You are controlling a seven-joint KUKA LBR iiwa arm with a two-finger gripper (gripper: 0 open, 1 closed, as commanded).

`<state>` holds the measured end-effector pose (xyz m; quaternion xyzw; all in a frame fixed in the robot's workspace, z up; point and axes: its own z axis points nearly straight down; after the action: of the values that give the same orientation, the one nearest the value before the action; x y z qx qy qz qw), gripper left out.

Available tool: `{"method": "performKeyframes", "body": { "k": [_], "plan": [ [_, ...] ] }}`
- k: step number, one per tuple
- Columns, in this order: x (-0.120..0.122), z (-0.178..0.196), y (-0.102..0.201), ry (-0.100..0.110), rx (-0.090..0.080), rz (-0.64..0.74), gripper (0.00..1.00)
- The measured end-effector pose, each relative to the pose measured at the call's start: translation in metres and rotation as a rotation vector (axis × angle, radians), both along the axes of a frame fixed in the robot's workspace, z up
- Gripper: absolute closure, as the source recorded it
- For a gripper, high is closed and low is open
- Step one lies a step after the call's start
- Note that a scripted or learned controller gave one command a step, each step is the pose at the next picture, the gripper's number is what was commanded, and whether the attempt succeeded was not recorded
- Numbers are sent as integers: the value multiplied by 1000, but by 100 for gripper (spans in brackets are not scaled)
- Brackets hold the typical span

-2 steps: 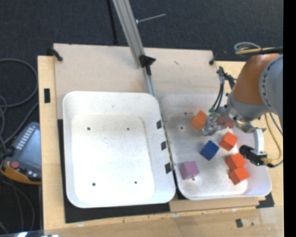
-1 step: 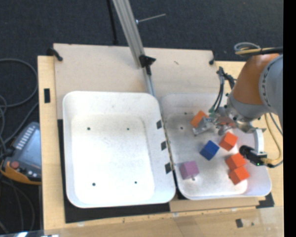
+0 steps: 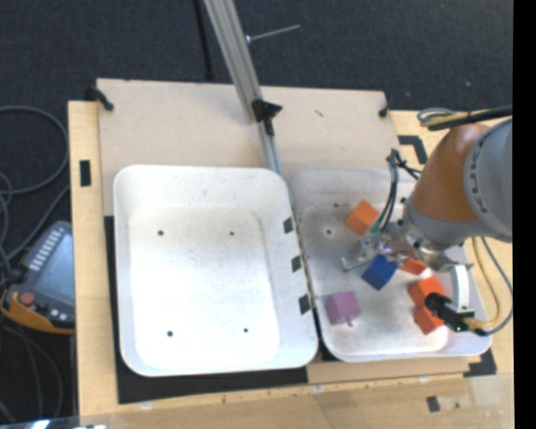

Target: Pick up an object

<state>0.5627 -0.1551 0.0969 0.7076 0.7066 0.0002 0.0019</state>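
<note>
Camera view shows the arm reaching in from the right over the right-hand bin (image 3: 335,347), with the gripper (image 3: 375,259) low among the loose pieces, just at the blue block (image 3: 378,273). Whether it is open or closed on anything I cannot tell; the wrist hides too much. An orange block (image 3: 364,215) lies just above the blue one, a purple block (image 3: 343,307) sits nearer the bin's front, and red-orange pieces (image 3: 423,304) lie to the right under the arm. The blue block looks the likeliest target. To do this well, the gripper should straddle two flat opposite faces squarely, close before any lift, then rise straight up, clear of the orange block. The left bin (image 3: 125,186) lies alongside on the counter (image 3: 179,114).
</note>
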Motion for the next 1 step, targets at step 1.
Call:
{"method": "performKeyframes", "body": {
  "k": [1],
  "plan": [
    [-26, 1, 25, -1, 0, -2, 0]
  ]
}}
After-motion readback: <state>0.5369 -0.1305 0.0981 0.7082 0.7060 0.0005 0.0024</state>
